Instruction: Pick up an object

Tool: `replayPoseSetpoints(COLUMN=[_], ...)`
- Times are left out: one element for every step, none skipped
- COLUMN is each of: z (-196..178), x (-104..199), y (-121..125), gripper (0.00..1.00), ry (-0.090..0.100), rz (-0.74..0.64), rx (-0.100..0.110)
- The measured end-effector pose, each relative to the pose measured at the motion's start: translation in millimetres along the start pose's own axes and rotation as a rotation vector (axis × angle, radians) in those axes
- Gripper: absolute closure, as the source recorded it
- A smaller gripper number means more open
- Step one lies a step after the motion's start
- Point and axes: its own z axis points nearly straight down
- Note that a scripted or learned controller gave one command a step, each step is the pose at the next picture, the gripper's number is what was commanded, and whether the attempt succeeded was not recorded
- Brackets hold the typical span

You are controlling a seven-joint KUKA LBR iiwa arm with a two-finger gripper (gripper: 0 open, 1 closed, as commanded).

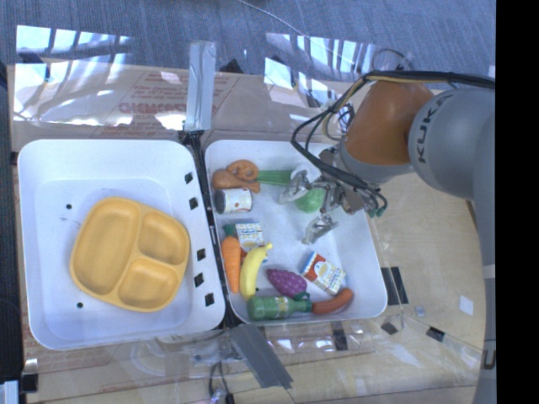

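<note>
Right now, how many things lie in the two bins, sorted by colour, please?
Yellow: 2, the divided tray and the banana
Orange or brown: 3, the carrot, the sausage, the pastry
Green: 3, the bottle, the stick, a round piece
Purple: 1, the eggplant
Printed packs: 3, the can, the small box, the carton
Total: 12

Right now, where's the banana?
In the camera view, the banana lies in the right bin, near its left wall, between the carrot and the purple eggplant.
</note>
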Motion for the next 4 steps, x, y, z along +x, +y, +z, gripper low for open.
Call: replayPoseSetpoints(z=[-13,-95,-98,-150], x=[-3,-66,-24,-53], y=[1,58,10,4], gripper=[1.0,1.0,1.0,1.0], ry=[-0.006,-0.008,0.002,-0.004], rz=[-0.006,0.037,-0.208,-0.194], rx=[0.004,0.003,-0.001,0.004])
